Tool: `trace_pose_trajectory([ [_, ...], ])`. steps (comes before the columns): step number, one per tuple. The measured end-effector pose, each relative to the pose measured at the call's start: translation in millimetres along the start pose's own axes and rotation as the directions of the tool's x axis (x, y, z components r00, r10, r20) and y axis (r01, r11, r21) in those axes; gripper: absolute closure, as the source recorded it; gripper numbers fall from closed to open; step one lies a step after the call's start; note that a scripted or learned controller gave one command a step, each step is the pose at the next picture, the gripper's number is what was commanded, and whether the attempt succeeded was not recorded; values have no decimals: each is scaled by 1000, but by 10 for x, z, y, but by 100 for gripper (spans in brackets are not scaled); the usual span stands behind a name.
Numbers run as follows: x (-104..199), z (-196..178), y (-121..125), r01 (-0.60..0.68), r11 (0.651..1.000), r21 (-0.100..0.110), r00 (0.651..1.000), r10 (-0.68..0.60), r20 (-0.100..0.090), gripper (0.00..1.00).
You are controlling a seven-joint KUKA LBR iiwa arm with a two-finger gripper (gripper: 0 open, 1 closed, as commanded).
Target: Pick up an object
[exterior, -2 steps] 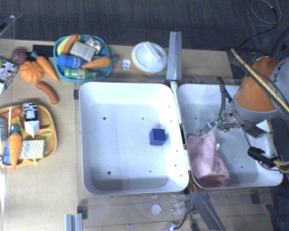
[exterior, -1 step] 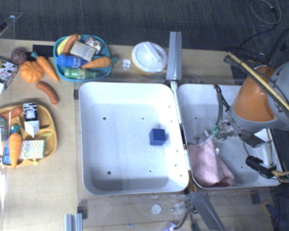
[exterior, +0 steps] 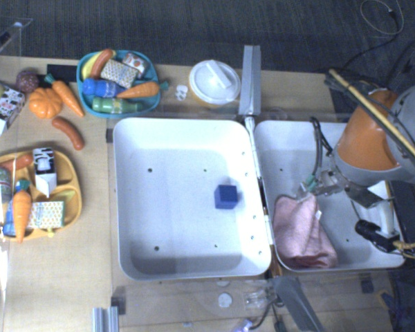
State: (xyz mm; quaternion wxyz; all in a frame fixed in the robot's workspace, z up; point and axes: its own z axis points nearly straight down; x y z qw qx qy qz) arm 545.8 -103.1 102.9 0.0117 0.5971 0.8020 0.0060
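Note:
A small blue cube (exterior: 227, 196) lies alone on the floor of the left bin (exterior: 159, 254), right of its middle. A crumpled pink cloth (exterior: 301, 232) is heaped in the near left corner of the right bin (exterior: 290, 140). The arm comes in from the right, its orange band (exterior: 363, 147) over the right bin. My gripper (exterior: 317, 186) hangs low just above the cloth's upper edge, and a peak of the cloth rises to meet it. The gripper's body hides the contact point.
Left of the bins, the bench holds a blue bowl (exterior: 117, 81) of toy food, a yellow plate (exterior: 31, 196) of toys, and a loose pumpkin (exterior: 43, 103), carrot and sausage (exterior: 68, 133). A white lidded bowl (exterior: 215, 81) stands behind the left bin. Cables hang by the arm.

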Motion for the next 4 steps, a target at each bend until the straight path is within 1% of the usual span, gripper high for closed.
trace_pose_trajectory([
  [1,394,-809,839,197,980,16,980,-197,-14,100],
  [2,-76,-801,1123,692,722,5,722,-692,-18,100],
  [3,326,-796,1055,278,960,17,961,-278,-16,100],
  [4,612,-1453,1135,265,964,14,964,-265,-14,100],
])
